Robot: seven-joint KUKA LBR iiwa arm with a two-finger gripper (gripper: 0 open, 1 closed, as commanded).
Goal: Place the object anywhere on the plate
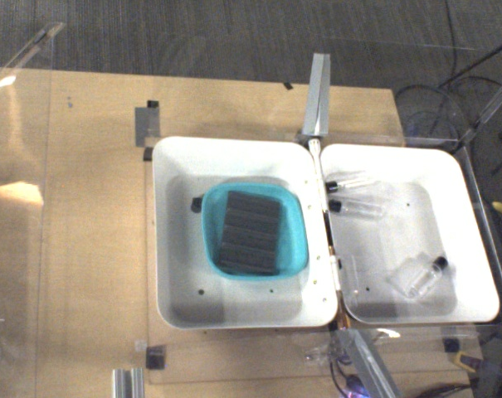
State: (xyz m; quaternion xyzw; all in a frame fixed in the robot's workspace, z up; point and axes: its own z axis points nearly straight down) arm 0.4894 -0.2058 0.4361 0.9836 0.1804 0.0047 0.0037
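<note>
Near edge: metal bracket (368,365) under the seam between the bins. In right bin (475,222), clear black-capped bottle (418,275) lying tilted toward the front right. Further in, left bin (172,247) holding teal plate (296,239); dark ribbed block (250,232) resting flat on the plate, inside its rim, nothing over it. Small black piece (197,205) just beside plate's left edge. Two clear vials (354,197) lying side by side near the dividing wall, right bin's far left. Beyond: grey metal post (319,94) at the seam, wooden bench (76,222), dark carpet (234,15).
</note>
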